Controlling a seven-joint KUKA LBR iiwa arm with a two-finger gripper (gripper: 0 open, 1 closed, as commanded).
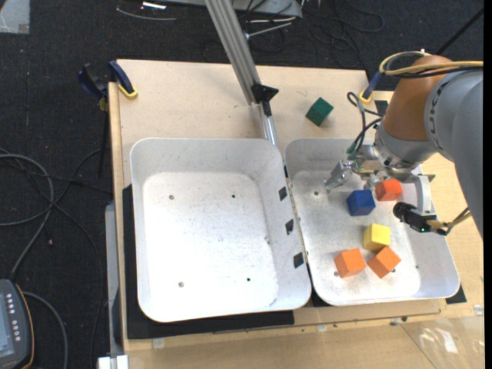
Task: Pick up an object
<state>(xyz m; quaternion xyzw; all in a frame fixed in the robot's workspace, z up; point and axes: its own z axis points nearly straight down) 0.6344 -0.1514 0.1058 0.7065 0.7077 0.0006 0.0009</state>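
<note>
1. Gripper [361, 177] sits low over the right bin [438, 283], at its upper part, just above/beside the blue cube [360, 202]. Can't tell finger state – wrist hardware blocks the tips; nothing visibly held.
2. Candidates, all in the right bin: blue cube near the gripper, red-orange cube [390, 190] just beside it and partly under the wrist, yellow cube [377, 236] mid-bin, two orange cubes [350, 262] [383, 261] near the front, close together.
3. Handling, my read: small rigid blocks, prob foam or wood, light, not fragile. Flat matte faces, should give decent friction.
4. Grip: pinch two opposite flat faces, centred, fingers square to the faces. Corner contact likely spins the cube out.
5. Blue + red-orange nearly touching – little finger clearance between them. Yellow is more isolated, easier pick.
6. Bins: shallow white plastic, rounded corners, speckled floor. Left bin [154, 206] alongside. Green cube [319, 111] out on the wooden bench [192, 98].
</note>
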